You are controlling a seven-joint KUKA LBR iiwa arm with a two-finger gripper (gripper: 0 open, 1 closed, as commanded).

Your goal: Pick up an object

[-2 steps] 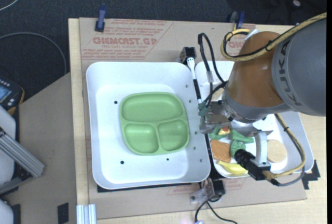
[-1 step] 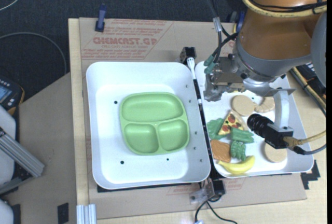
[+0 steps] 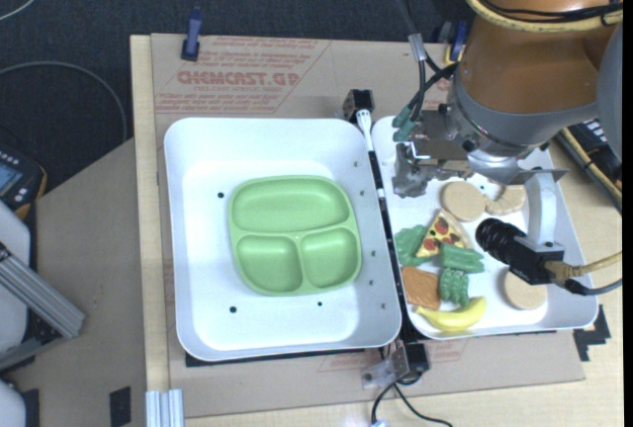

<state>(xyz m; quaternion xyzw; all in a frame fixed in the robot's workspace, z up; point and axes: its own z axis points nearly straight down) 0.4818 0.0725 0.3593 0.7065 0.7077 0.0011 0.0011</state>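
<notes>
Orange and huge, that smooth rounded arm section (image 3: 539, 10) bulges closest to the lens at the upper right, glossy, with a yellow cable looped over it. Below it sits the grey wrist, and down at its left the metal hand (image 3: 408, 180) hangs over the back-left corner of the right bin (image 3: 584, 311), close against the dividing wall. Cannot tell how wide it stands; the wrist and brackets crowd it, and nothing can be seen held in it.

Now the toys, all heaped in that right bin, just in front of the hand. Two flat tan round biscuits (image 3: 462, 200) lie nearest, right beside it. A wedge of toy pizza (image 3: 442, 234) with red and yellow spots comes next, with leafy green pieces (image 3: 455, 262) on either side of it. A brownish slab (image 3: 422, 289) lies by the bin's left wall, and a curved yellow banana (image 3: 453, 317), smooth plastic, rests at the front edge. Another pale disc (image 3: 524, 295) sits to the right, partly under a black cylindrical fitting (image 3: 509, 245).

Over in the left bin (image 3: 193, 247), a pale green divided tray (image 3: 294, 233), matte, rounded corners, three compartments, lies flat in the middle. Both bins are shallow white plastic on a cardboard sheet (image 3: 237, 74) covering the desk.
</notes>
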